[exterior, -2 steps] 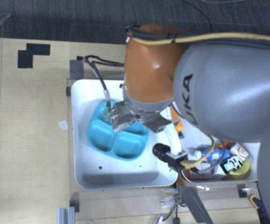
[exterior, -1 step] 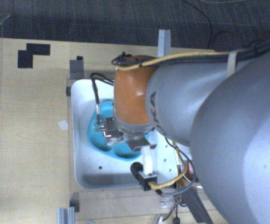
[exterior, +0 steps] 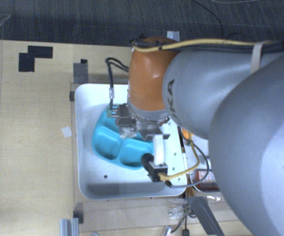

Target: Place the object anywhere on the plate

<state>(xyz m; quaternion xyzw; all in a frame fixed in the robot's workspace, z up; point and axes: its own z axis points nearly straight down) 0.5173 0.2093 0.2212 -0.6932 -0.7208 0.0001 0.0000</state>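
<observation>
In the camera view, the grey arm (exterior: 230,112) with its orange band (exterior: 149,77) reaches in from the right and hangs low over the left white bin (exterior: 83,146), covering most of it. A blue plate (exterior: 107,139) with divided compartments lies in that bin, partly under the wrist; two of its hollows show at the left and lower side. The tool (exterior: 127,127) sits directly above the plate, but the wrist and its bracket hide it, so it cannot be told whether it is wide, narrow or carrying anything. The object to be placed cannot be made out; if it is carried, it is somewhere beneath the wrist, above the plate.

Judging from this, the step in hand is the lowering and release over the plate. To do it well, the tool should stay centred over a compartment, away from the raised ridges and the plate's rim, and let go close to the surface so the thing does not bounce or roll out.

Around it, a black cable (exterior: 111,77) loops beside the band, and a yellowish hose (exterior: 206,43) runs along the arm. The bin's near wall and the plate's dividers are the likeliest obstacles. The table (exterior: 29,132) lies to the left, marked with black patches (exterior: 34,58).
</observation>
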